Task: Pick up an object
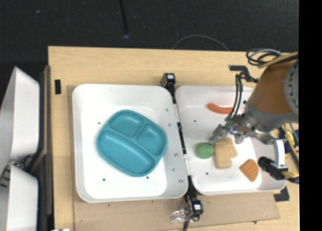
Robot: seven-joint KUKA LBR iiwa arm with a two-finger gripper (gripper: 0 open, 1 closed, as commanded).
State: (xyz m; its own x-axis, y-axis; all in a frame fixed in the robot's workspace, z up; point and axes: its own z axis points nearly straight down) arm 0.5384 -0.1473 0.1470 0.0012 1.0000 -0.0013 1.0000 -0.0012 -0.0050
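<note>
Two shallow white bins (pixel 90 184) sit on a pale wooden bench as the gripper (pixel 225 133) hovers above a beige block (pixel 224 154) beside a green ball (pixel 204 150); finger state cannot be told. Descending squarely over the block seems wisest.

My arm (pixel 274 91) wears a broad orange band, rounded like a barrel, with grey casing at its right. Below the band sits my grey metal wrist, and from it my small dark gripper (pixel 225 133) juts out. Looped cables, blue and pale, curl just above the orange band, and a thin black cable runs down its left.
</note>
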